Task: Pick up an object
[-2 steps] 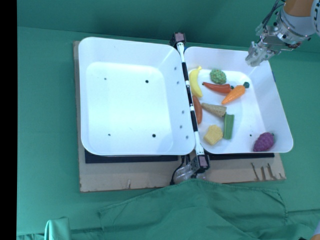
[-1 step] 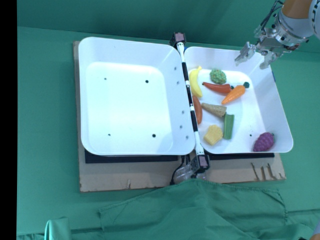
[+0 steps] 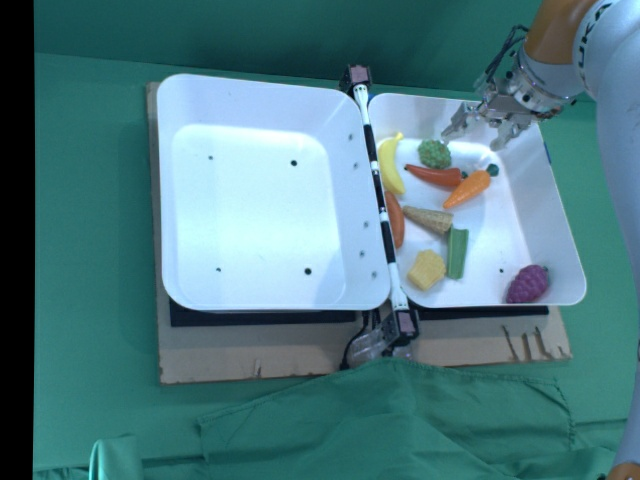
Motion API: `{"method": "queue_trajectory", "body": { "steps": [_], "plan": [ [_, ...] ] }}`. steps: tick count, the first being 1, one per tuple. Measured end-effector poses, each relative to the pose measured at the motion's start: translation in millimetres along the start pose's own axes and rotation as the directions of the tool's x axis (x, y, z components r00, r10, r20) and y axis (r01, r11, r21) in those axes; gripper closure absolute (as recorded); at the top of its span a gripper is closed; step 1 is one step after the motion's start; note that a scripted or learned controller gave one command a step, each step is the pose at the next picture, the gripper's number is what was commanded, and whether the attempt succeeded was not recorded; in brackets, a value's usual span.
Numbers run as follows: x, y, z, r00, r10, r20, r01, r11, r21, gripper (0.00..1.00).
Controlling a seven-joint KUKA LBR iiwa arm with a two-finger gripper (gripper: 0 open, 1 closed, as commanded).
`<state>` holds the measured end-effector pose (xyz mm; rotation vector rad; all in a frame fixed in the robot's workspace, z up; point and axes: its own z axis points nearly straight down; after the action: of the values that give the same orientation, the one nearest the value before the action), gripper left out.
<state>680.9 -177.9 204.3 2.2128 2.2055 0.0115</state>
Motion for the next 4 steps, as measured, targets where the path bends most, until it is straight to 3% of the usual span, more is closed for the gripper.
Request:
{"method": "queue_trajectory", "body": {
  "steps": [1,2,3,4],
  "plan": [
    [-0.8,0.8,-10.0,1.0,0.003,0.002,-0.003,1.0,-0.002,1.0],
    [-9.6,15.8,21.1,1.0,-0.001,-0.006,0.002,1.0,0.02,1.0],
    [-10.6,0.0,-88.1,1.0,0.0,0.0,0.0,1.0,0.0,1.0],
    [-9.2,22.6,-96.0,1.0,-0.002,-0.003,0.002,1.0,0.009,1.0]
  ]
}}
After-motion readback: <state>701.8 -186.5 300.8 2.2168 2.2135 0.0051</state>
